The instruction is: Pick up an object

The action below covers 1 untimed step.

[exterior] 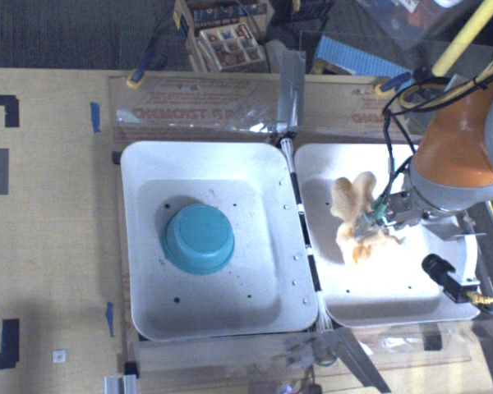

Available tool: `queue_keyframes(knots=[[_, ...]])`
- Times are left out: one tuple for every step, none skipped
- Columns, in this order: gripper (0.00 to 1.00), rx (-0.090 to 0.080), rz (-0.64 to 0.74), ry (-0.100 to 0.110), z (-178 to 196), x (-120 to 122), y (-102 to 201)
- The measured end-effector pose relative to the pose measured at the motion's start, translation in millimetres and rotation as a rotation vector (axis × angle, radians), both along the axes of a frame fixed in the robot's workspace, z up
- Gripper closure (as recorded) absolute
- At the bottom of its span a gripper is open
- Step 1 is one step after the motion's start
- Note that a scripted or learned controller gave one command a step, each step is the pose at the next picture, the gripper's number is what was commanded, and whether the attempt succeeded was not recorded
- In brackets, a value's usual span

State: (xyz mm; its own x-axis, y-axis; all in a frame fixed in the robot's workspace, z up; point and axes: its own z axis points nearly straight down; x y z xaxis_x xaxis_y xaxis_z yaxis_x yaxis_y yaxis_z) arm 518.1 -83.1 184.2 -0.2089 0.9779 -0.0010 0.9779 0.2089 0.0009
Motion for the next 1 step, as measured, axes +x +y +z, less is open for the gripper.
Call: queue_keyframes(knots=[[1.0, -0.001, 0.207, -0.003, 14.1, 45.7, 17.2]])
